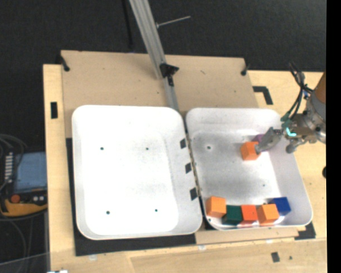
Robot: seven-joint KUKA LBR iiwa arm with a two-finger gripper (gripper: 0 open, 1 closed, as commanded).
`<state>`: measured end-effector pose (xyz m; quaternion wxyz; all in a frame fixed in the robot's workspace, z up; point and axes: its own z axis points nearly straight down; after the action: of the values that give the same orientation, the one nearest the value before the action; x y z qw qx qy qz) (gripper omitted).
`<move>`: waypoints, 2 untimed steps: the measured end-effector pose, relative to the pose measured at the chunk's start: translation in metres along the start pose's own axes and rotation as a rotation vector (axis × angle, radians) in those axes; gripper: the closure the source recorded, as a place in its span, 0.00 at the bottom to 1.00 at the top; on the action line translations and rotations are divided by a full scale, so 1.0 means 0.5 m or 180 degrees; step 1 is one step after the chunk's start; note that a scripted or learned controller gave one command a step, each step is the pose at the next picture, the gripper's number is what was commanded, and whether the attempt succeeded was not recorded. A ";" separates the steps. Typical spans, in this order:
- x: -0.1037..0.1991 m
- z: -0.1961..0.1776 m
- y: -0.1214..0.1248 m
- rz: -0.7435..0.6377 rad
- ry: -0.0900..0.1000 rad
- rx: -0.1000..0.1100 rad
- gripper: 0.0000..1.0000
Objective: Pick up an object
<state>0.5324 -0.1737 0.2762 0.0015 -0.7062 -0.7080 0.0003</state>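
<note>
While the gripper [268, 143] sits at the right bin's [233, 121] far right side, one grey finger touches the orange block [249, 151]; whether the jaws are spread or pinching it I cannot tell. A sound grasp probably needs both fingers straddling the block, centred, before any lift. Well apart, along the bin's near edge, lie orange, green and blue blocks [248, 212], no hindrance. Beside it sits the left bin [131, 169].
</note>
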 end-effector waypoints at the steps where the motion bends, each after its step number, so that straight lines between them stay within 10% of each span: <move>1: 0.000 -0.004 0.001 0.0002 -0.0004 -0.0013 0.00; 2: -0.021 0.110 0.007 0.0015 -0.0010 0.0005 0.00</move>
<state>0.5359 -0.1839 0.2211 0.0009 -0.7079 -0.7063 0.0021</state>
